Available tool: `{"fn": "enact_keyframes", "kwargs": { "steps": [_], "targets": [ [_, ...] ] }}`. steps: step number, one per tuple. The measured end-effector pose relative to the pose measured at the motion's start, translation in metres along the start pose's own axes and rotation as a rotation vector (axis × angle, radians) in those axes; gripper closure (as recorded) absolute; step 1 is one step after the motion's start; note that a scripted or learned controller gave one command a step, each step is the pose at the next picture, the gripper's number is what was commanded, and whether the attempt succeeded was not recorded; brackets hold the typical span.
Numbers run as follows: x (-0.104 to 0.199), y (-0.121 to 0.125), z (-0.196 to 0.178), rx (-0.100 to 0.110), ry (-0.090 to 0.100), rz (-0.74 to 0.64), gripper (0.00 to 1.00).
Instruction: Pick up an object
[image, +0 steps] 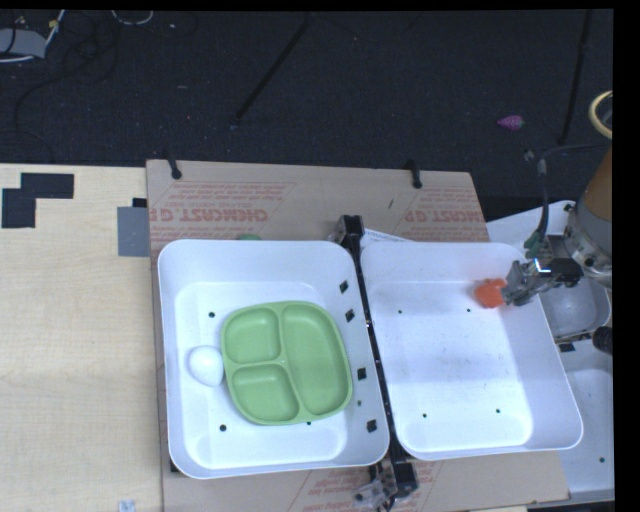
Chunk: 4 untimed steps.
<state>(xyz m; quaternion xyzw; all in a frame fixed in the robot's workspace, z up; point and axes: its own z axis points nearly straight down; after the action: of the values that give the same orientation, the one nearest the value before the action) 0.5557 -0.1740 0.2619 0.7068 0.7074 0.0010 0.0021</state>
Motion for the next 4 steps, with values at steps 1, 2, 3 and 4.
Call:
{"fn": "enact_keyframes", "kwargs": {
  "steps": [1,2,3,4],
  "targets": [
    [0.043,-0.01,0.011,0.008,0.004,-0.002,1.0],
    [0.088,-0.022,0.023,0.01,0.004,-0.002,1.0],
    [0.137,-0.032,0.016,0.009,0.004,-0.003,1.0],
    [0.192,-0.048,0.027,0.01,0.003,-0.003,1.0]
  ]
}}
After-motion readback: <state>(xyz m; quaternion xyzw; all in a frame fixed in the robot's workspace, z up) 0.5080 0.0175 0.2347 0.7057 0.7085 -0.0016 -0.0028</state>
